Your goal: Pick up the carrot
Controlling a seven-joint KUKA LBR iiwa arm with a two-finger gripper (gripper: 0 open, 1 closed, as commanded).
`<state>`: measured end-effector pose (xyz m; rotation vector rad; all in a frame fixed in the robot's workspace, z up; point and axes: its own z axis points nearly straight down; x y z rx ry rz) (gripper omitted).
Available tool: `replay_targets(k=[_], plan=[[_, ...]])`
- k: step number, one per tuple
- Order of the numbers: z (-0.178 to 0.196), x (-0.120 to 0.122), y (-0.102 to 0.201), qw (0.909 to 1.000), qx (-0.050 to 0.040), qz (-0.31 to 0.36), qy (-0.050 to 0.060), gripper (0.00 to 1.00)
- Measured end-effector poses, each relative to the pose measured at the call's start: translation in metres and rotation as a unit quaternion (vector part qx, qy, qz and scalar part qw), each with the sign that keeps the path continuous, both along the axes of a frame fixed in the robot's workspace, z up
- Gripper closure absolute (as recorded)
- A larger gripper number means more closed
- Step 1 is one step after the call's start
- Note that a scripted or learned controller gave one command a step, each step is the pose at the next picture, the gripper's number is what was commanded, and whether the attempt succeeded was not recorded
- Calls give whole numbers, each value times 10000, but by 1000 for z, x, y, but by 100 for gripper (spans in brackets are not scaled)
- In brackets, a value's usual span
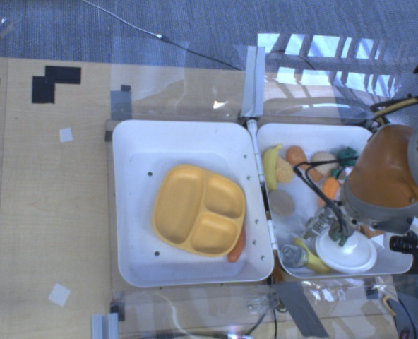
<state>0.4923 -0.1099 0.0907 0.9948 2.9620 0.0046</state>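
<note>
Gripper [330, 224]: a tangle of metal parts low in the right bin [399, 265], under the arm's orange band; whether it is open or closed cannot be determined; nothing is visibly gripped. Carrot [330, 188]: in the right bin, at 12 o'clock from the gripper and near it; its 3 o'clock side is hidden by the arm, and a black cable [309, 167] crosses nearby. Long axis appears to run from 7 to 1 o'clock, towards a green tuft; this reading is uncertain. Visible body: short, bright orange.
</note>
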Motion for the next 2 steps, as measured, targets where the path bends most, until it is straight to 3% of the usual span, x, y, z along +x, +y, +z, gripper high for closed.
replay_targets(k=[1, 2], plan=[[137, 64, -57, 9991, -9, -414, -21, 100], [132, 62, -56, 9992, 5, -403, 34, 0]])
